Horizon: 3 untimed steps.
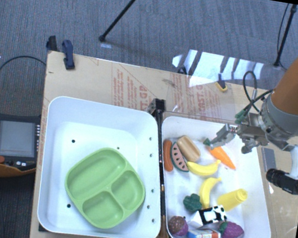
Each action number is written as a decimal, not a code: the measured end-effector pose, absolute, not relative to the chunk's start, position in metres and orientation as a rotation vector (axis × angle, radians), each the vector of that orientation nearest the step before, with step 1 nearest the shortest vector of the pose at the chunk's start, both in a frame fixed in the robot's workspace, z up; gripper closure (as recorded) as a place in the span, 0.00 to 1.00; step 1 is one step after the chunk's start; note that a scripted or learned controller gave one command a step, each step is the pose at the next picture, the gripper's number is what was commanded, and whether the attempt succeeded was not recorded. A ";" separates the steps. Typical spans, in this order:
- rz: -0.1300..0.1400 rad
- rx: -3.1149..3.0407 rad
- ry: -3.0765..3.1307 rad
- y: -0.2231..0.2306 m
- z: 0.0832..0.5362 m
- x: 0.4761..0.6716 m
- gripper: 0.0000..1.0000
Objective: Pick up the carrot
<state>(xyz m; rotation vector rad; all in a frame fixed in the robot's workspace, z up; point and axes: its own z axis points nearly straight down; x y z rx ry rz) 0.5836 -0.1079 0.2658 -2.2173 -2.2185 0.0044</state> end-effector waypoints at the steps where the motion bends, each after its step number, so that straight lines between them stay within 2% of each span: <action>1: 0.017 -2.331 -2.080 -0.164 0.121 0.597 0.00; 2: 0.000 -2.492 -1.910 -0.187 0.088 0.644 0.00; 3: 0.007 -2.482 -1.915 -0.186 0.099 0.644 1.00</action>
